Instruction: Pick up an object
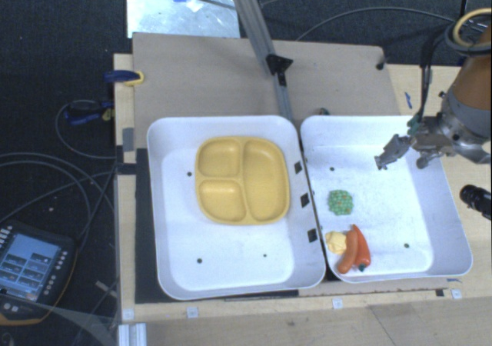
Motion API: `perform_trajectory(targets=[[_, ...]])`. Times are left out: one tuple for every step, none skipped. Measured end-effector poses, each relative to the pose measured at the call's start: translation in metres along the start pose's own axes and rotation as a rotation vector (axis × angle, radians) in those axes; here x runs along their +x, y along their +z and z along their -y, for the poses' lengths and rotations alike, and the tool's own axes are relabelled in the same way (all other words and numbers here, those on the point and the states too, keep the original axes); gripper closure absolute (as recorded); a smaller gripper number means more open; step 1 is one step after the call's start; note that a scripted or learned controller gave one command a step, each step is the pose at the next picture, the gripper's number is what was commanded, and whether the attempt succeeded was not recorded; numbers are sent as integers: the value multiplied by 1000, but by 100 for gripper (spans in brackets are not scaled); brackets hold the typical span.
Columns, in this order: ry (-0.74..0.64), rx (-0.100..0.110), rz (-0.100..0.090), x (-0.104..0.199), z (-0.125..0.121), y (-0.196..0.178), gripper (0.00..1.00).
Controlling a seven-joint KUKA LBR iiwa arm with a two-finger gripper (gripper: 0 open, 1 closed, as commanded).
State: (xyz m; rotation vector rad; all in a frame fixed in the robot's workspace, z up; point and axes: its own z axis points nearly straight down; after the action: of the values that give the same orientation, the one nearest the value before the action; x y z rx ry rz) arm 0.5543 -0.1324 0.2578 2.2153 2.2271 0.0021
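From the overhead camera view, the gripper (388,154) hangs over the upper part of the right bin (438,206), its dark fingers (382,160) pointing toward the picture's lower left, with nothing between them; whether they stand wide or narrow cannot be told at this size and angle, so I leave that open. Everything that could be picked lies on the same side of the fingers: down the picture and to the left of them, toward the near edge of the bin. Closest is the green pea cluster (340,201), a small round lump with no clear long axis, near the fingers but apart from them. Farther along the same line lie the red pepper (357,250) and the yellow corn piece (336,241), touching or nearly touching each other against the bin's lower left corner; the pepper's long axis runs roughly up and down the picture, tilted a little. In my judgement the coming move turns on that offset: the fingers must travel down-left and descend, and the pea cluster is the shorter reach. The yellow divided plate (243,181) sits in the left bin (173,260), well apart from the fingers, across the wall between the bins on the counter (200,75).
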Motion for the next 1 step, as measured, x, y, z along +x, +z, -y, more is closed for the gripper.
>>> perform_trajectory(targets=[[2, -1, 0, 0, 0, 0, 0]])
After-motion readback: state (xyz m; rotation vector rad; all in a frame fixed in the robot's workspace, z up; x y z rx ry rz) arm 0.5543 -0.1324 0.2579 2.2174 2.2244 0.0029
